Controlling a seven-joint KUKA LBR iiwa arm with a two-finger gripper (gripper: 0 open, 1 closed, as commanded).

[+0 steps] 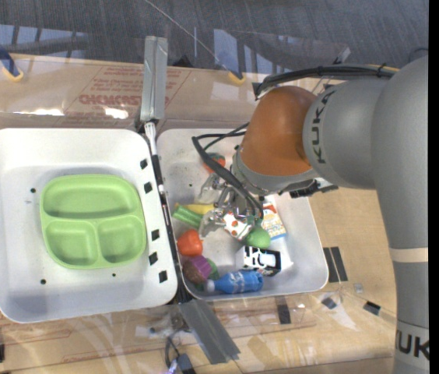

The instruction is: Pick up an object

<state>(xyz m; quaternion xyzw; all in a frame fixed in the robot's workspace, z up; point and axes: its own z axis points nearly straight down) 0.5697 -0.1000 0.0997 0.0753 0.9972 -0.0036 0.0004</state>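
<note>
- Left bin: green divided tray, untouched, well apart from the action.
- Right bin: cluttered with an orange toy, purple piece, blue bottle.
- Reaching step, judged: gripper down among the clutter, nothing visibly lifted.
- Finger spread: cannot tell, wrist blocking.
- Next: close on one piece, lift straight.

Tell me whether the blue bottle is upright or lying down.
Lying down. The blue bottle rests on its side along the near wall of the right bin.
</note>
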